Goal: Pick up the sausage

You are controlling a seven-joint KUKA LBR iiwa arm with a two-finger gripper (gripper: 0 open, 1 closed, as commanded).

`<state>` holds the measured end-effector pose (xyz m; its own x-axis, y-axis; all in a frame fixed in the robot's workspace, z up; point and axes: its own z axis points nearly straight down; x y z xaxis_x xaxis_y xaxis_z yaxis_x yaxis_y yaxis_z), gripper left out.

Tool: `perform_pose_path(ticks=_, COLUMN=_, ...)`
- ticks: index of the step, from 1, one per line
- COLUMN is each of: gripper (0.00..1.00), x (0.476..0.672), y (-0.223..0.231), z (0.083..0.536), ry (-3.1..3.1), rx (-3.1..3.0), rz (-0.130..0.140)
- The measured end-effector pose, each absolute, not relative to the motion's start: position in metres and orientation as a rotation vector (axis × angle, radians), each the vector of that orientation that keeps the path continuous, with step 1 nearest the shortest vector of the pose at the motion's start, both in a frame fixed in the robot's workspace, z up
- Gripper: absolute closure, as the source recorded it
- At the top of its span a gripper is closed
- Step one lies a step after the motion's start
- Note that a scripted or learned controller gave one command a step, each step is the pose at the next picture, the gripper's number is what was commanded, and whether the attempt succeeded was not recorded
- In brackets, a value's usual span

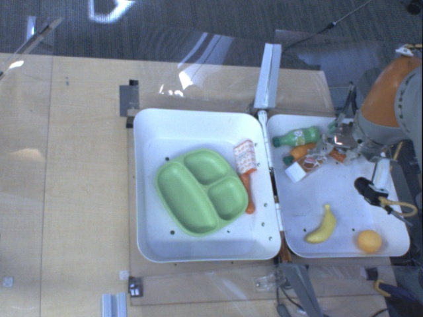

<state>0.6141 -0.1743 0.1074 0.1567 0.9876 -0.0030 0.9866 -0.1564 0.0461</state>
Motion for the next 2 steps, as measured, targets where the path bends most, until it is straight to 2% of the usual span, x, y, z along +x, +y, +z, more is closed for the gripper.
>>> perform_pose_path(ticks=1, gripper=0.00, x=0.663, y=-0.197, z=0.109, ry=2.234, rx=2.292, rz=-0.028)
perform_pose_path(ticks=2, gripper=1.00, x=0.665, y=-0.200, z=0.123, ry=2.227, rx=2.277, rz=-0.023)
